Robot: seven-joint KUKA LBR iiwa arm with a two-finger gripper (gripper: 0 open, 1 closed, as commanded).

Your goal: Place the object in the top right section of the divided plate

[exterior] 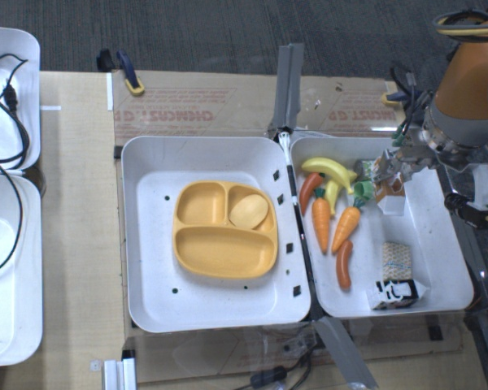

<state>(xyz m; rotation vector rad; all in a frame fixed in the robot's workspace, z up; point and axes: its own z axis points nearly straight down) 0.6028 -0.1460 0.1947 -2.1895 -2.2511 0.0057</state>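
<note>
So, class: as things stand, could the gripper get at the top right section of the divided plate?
Probably yes: the top right section lies open from above, holding just a pale round piece, while the gripper is over the other bin.

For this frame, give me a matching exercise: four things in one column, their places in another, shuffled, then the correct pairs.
Things:
1. divided plate
2. round tan piece
3. banana
4. gripper

Places:
A. top right section of the plate
B. over the right bin's far end
C. middle of the left bin
D. right bin, above the carrots

Pairs: 1-C, 2-A, 3-D, 4-B
</note>
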